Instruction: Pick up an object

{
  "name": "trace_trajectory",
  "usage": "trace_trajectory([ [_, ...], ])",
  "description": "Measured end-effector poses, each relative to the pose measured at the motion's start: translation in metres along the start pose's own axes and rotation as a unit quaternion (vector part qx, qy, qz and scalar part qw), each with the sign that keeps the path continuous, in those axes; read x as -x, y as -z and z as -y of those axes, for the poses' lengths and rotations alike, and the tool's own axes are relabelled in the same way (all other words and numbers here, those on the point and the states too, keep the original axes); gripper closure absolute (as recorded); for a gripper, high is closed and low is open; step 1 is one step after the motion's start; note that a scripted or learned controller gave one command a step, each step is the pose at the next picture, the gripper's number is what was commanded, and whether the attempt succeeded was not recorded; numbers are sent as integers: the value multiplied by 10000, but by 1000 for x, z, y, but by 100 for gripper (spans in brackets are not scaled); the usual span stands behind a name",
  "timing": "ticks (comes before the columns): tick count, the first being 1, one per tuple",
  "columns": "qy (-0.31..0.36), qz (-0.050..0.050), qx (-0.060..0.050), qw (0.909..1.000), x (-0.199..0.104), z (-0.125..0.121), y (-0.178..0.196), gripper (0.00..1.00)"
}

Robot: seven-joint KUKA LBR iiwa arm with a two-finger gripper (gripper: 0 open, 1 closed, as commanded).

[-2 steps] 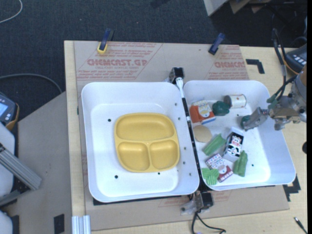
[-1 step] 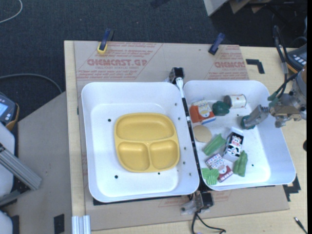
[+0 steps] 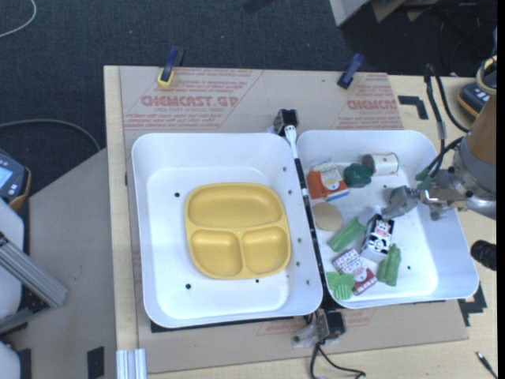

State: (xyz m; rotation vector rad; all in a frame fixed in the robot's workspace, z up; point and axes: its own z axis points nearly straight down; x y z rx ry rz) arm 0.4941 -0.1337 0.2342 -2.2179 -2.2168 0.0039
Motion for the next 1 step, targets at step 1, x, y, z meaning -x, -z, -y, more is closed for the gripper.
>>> trace_trajectory([
  [1, 3, -2, -8, 10000, -3, -9, -52, 0],
])
